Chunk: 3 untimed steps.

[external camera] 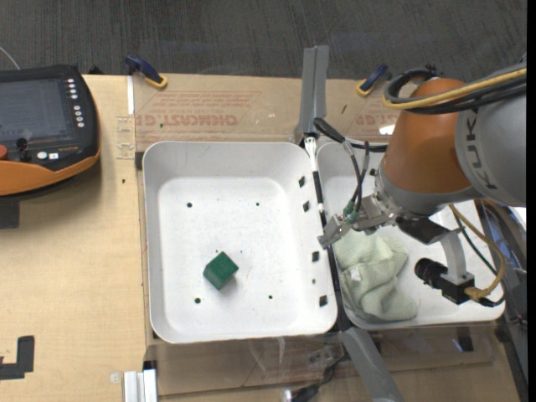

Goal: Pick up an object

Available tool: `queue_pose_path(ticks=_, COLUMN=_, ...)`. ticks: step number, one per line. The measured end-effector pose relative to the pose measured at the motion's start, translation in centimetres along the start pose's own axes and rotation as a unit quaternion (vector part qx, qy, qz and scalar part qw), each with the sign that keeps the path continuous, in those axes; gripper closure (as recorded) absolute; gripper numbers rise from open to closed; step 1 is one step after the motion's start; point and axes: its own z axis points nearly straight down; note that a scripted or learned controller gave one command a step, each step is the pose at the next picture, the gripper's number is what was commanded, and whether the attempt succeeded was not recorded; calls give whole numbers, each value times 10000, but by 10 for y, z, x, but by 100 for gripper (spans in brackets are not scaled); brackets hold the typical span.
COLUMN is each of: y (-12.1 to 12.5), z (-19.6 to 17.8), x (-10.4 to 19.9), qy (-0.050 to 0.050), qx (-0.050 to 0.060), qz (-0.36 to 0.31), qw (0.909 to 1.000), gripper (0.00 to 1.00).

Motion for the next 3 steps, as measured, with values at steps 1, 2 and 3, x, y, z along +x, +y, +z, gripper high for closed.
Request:
queue_pose_path(ticks=1, y=36, z=-61, x=-36, qy=-2, qx=0, qz=-650, qw=9979, gripper=0)
queue_pose_path(ticks=2, y=15, z=1, x=11, qy=2, qx=16, qz=870, qw=9962, gripper=0)
queue_pose_path(ticks=3, y=-9, z=1, x=39, qy=0, qx=24, qz=2512, qw=9679, gripper=0)
